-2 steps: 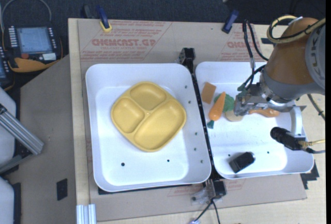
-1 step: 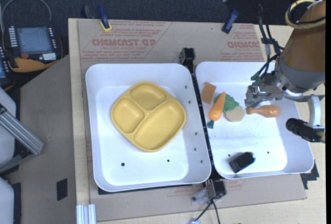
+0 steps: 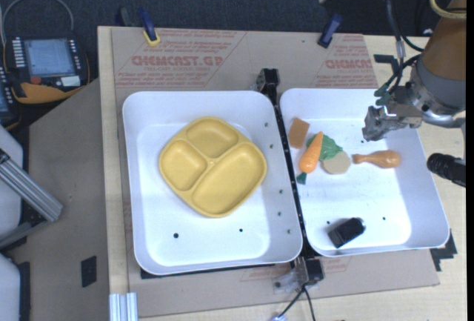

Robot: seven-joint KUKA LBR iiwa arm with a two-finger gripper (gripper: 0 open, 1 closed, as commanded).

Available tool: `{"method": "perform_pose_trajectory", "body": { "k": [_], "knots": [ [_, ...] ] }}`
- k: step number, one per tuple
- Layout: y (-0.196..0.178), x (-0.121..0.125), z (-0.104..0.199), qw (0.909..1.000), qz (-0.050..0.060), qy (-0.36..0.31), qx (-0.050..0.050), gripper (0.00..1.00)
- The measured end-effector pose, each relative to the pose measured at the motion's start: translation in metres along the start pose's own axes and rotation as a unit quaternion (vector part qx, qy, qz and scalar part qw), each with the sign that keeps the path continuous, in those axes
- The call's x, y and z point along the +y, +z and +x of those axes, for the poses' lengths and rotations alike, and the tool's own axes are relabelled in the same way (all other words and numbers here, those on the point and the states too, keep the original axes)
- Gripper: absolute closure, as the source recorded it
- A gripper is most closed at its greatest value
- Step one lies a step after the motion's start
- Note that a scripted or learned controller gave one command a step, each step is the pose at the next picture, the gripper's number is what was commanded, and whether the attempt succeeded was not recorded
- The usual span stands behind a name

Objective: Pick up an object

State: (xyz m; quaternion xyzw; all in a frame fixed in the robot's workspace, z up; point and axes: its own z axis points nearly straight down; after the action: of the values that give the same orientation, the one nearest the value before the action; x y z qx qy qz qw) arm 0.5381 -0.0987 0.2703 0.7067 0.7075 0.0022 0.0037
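The gripper [image 3: 374,127], jaw state indeterminable, hovers just above-left of the drumstick [image 3: 377,159], whose long axis runs left-right.

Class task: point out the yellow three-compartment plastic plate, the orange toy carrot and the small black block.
Yellow three-compartment plastic plate [image 3: 212,166], camera view, central divider.
Orange toy carrot [image 3: 311,153], camera view, mid-body.
Small black block [image 3: 346,231], camera view, top face.
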Motion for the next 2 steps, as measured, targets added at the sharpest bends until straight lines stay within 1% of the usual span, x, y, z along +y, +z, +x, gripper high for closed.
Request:
{"method": "perform_pose_trajectory", "body": {
  "k": [1, 2],
  "knots": [
    [0.016, -0.005, 0.05, 1.0, 0.006, -0.002, 0.002, 1.0],
    [0.035, 0.0, 0.107, 1.0, 0.006, -0.002, 0.002, 1.0]
  ]
}}
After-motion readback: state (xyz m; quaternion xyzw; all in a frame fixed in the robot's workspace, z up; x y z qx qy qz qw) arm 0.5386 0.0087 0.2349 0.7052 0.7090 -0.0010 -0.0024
